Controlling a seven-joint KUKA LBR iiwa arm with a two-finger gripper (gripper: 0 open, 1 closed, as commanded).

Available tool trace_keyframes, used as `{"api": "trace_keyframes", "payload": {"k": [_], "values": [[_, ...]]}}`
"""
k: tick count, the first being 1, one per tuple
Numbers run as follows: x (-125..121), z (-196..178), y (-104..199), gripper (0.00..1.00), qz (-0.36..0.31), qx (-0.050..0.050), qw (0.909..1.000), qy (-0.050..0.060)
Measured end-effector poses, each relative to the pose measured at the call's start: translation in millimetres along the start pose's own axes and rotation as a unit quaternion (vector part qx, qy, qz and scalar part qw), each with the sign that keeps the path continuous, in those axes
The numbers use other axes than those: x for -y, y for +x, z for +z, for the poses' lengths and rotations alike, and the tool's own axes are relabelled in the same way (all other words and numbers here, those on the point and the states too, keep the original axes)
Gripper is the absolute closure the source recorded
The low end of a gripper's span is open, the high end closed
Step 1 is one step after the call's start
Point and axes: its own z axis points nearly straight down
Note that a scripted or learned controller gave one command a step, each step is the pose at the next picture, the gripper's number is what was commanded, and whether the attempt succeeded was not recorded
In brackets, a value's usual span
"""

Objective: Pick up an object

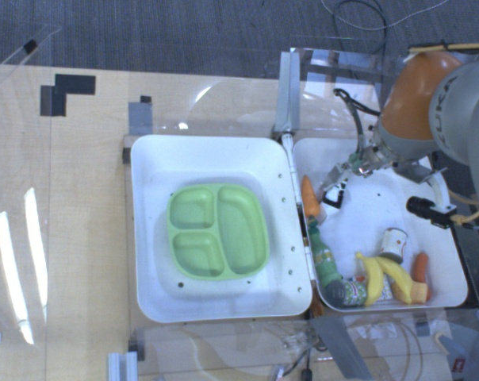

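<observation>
The right bin [358, 221] holds several items. An orange carrot [308, 198] lies along its left wall, with a green bottle [326, 260] below it. Two yellow bananas [382, 278], a small can [393, 244] and a red-orange sausage-shaped piece [419, 266] sit near the front right. My gripper [333, 189] hangs low over the bin's upper left part, tilted down and to the left. Its tip is just right of the carrot's upper end. I see nothing held in it.
The left bin [148, 213] carries a green divided plate [218, 231]. A metal divider [287, 94] stands between the bins at the back. The grey arm with its orange band [418, 94] covers the right bin's back right corner. A black part [426, 207] juts over its right side.
</observation>
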Motion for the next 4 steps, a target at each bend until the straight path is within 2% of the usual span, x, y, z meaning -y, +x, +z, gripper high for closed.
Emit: {"api": "trace_keyframes", "payload": {"k": [1,2,3,4], "values": [[40,-19,26,0.00,0.054,-0.010,0.9983,0.018],[63,-2,37,0.00,-0.026,0.002,0.9996,-0.010],[6,4,-13,0.00,0.007,-0.001,1.0000,-0.001],[20,1,5,0.00,-0.095,0.004,0.9955,-0.006]]}}
